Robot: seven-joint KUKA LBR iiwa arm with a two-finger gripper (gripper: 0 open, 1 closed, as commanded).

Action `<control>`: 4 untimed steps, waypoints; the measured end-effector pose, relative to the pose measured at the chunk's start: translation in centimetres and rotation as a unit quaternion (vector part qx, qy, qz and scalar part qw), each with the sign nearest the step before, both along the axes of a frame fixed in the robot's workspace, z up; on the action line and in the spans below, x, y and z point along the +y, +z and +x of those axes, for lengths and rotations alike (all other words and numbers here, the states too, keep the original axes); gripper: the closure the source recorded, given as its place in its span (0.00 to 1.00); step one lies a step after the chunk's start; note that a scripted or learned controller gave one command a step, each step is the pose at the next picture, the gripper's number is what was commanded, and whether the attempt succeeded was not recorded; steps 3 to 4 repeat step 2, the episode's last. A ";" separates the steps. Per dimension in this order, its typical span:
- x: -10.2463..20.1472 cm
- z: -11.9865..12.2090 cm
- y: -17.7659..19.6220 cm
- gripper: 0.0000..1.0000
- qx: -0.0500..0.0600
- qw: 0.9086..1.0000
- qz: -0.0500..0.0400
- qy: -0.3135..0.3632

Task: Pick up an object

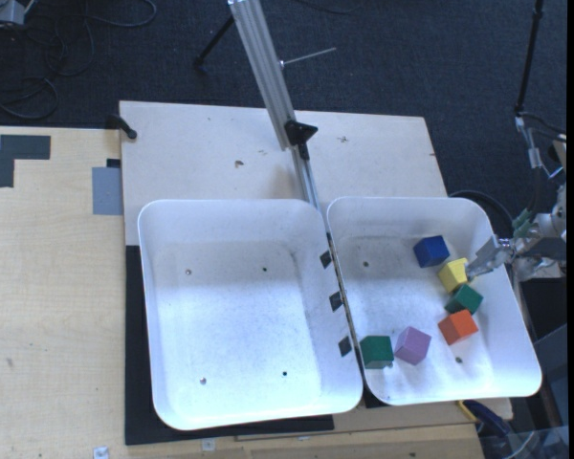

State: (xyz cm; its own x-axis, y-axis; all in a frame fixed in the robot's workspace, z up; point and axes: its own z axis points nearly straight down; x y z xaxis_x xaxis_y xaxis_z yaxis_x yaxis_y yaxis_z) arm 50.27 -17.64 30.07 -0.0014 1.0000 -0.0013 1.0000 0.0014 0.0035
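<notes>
Two white bins sat on a pale bench above dark floor. In the right bin (502, 256), the gripper (478, 264) reached over the right rim, fingers narrow, touching the yellow cube (452, 274). Approach seemed underway; closing around it came next.

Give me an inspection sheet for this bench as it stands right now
Surface: pale bench bearing left bin and right bin.
Job's things: in right bin, blue cube, yellow cube, dark green cube, orange cube, purple cube, green cube.
Clutter: nothing seen.
Grippers: gripper at right bin's far right, beside the yellow cube.
Cables: black cables on floor.
Surroundings: slanted metal rail, dark carpet.
</notes>
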 end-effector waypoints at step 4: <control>-3.3 0.6 -21.1 0.00 0.002 1.000 0.001 -0.002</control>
